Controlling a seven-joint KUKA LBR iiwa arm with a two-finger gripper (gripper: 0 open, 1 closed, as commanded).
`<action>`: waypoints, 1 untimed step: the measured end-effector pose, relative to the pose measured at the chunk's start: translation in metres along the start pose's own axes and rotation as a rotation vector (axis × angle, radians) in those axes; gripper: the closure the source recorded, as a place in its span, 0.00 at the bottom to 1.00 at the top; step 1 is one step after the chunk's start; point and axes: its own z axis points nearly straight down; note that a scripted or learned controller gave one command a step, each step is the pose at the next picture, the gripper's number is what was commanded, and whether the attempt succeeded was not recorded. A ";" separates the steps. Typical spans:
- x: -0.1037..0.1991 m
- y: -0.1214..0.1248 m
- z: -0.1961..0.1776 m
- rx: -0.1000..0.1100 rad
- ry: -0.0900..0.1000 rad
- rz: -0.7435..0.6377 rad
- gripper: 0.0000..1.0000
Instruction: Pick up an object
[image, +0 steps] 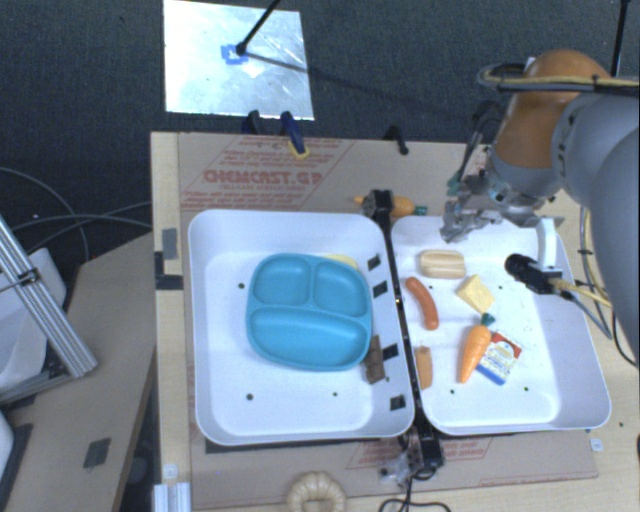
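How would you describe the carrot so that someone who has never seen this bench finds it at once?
Look at the right bin, the one without the blue tray. Near its middle, toward the front, lies the carrot, between the small sausage piece and the colourful packet. It is the only bright orange cone there, with a green tip pointing away from you.

a robotics lab: a grey arm (590, 140) over two white bins (300, 420) on a cardboard-covered bench (260, 170), loose cables (60, 215), aluminium framing (40, 310).
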 end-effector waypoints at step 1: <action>0.000 0.002 -0.055 0.000 0.000 -0.001 1.00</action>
